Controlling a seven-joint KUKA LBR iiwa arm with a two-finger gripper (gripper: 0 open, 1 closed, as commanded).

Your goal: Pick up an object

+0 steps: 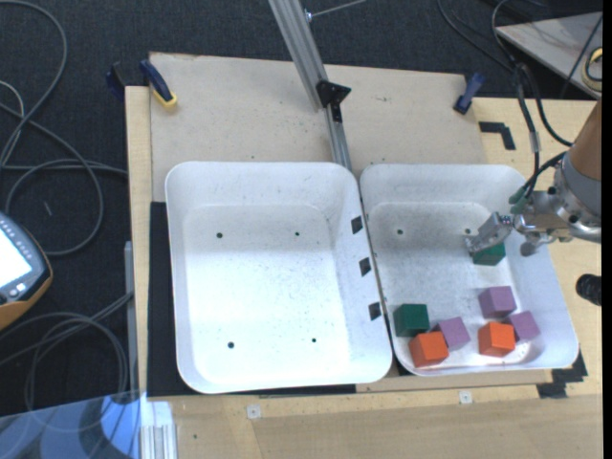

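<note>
A small green block sits at the tips of the fingers, in the right bin — it looks pinched between them, the grey finger closed against its upper side, though the far side of the grasp is hidden by the block itself. Whether the block is lifted clear of the bin floor or resting on it cannot be told from this angle.

The arm comes in from the right of the fingers, its grey wrist hanging over the bin's right rim.

Below the fingers, toward the near edge of the same bin, lie the other blocks — a dark green block down and to the left, an orange block just beneath that one, and a purple block beside them. Directly below the fingers is a second purple block, with another orange block under it and a third purple block to its right.

Well to the left of the fingers lies the left bin, and both bins rest on the tabletop.
</note>
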